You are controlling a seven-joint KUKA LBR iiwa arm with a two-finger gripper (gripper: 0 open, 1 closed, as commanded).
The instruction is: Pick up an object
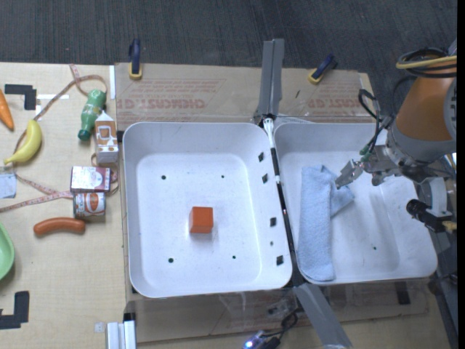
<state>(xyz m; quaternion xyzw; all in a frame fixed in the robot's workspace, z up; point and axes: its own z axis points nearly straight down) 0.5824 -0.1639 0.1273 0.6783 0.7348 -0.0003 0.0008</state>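
One orange block (201, 219), left bin (145, 151); one blue cloth (317, 220), right bin (378, 260).

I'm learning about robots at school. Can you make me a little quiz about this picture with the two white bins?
1. True or false: the orange block sits in the left bin.
2. What lies in the right bin? A) banana B) blue cloth C) bottle
3. Fill in: the gripper hovers above the ___ bin.

Key: 1 true. 2 B, the blue cloth. 3 right.
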